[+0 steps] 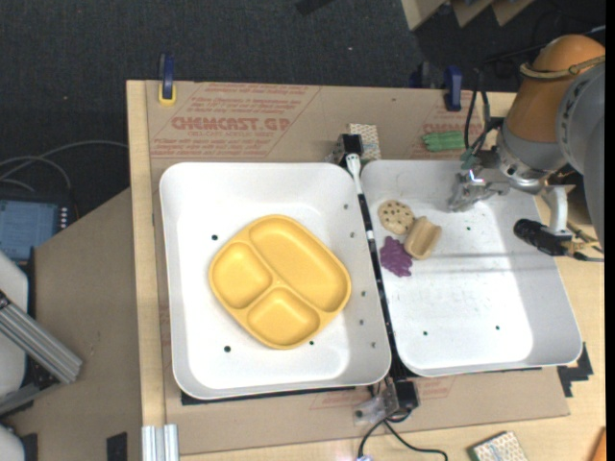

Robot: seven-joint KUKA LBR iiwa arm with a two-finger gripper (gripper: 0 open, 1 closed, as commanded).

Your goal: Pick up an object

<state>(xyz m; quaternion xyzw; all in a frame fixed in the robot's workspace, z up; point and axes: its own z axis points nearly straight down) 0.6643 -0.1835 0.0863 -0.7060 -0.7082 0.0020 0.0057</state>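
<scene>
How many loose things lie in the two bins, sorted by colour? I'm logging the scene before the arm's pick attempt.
Yellow: 1, the divided plate in the left bin
Tan: 2, the cookie and the tan block in the right bin
Purple: 1, the purple piece in the right bin
Total: 4

Two white bins (pixel 183 286) held one yellow divided plate (pixel 279 279), one cookie (pixel 393 215), one tan block (pixel 423 238) and one purple piece (pixel 395 256).

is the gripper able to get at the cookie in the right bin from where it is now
Probably yes: the gripper hovers over the same bin, and the cookie lies uncovered, with only the tan piece close beside it.
</scene>
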